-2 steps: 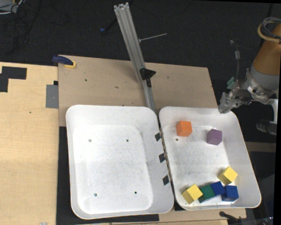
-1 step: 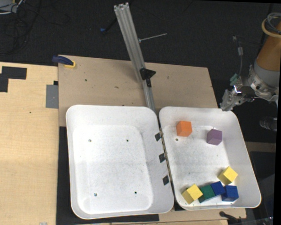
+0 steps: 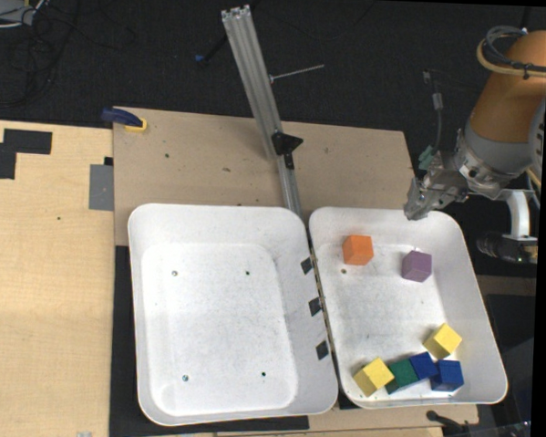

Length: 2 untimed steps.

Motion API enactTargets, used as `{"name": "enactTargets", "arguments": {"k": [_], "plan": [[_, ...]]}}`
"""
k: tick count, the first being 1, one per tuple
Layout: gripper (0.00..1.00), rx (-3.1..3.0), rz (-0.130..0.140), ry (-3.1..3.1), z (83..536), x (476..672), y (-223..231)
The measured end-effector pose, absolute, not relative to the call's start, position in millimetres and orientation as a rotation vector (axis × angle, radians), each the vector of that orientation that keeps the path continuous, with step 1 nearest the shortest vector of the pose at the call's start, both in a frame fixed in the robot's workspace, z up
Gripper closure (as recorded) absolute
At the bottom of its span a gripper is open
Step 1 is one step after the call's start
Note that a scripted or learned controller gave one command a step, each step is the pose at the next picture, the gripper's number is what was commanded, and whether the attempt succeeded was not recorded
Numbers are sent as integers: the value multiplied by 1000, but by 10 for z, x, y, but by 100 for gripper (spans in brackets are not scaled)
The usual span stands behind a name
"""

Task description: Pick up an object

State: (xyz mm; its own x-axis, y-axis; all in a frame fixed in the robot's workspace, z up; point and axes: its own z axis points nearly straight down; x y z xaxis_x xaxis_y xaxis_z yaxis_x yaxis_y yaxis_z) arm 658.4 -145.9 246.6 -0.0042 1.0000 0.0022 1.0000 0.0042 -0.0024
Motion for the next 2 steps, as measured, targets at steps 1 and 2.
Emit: {"name": "enactTargets", "arguments": {"k": [1,2], "plan": [[100,-2213,0,-2223,2509,6529,-905],[100,-2213,2,-2223,2369,6506,-324]]}}
